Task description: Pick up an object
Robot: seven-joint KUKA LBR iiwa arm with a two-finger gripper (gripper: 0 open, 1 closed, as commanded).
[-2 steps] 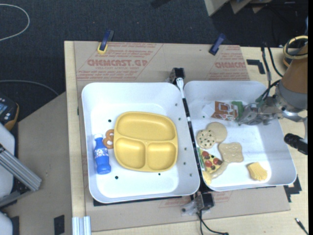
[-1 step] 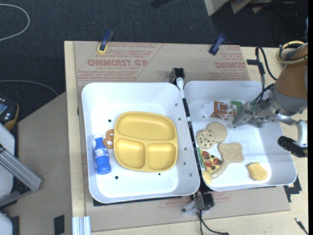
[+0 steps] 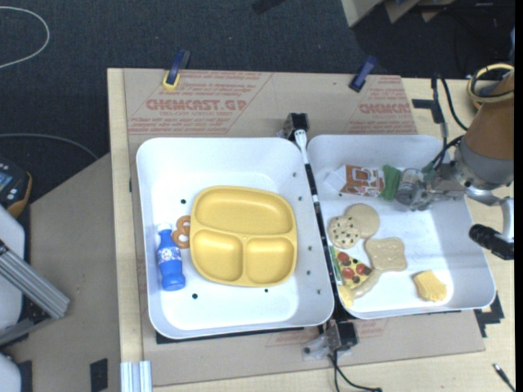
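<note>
Where gripper point(image 3: 413, 191) hovers, round speckled cookie point(image 3: 346, 233)

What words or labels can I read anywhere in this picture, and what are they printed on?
"CHEMCAST G.P": red print on the brown board under the bins, left side.
The same red print repeats on the board's right side, too cut off to read.
Red packet in the right bin: print too small to read.

At frame right we see the gripper point(image 3: 411, 191) low in the right bin point(image 3: 458, 296), touching a green object point(image 3: 392, 182) beside a red-and-white packet point(image 3: 363, 180). Below lie a cookie point(image 3: 353, 225), toast point(image 3: 386, 254), pizza slice point(image 3: 353, 271) and yellow chunk point(image 3: 430, 285). The left bin point(image 3: 237, 317) holds a yellow divided plate point(image 3: 243, 235), blue bottle point(image 3: 170, 259) and pretzel point(image 3: 182, 230).
</note>
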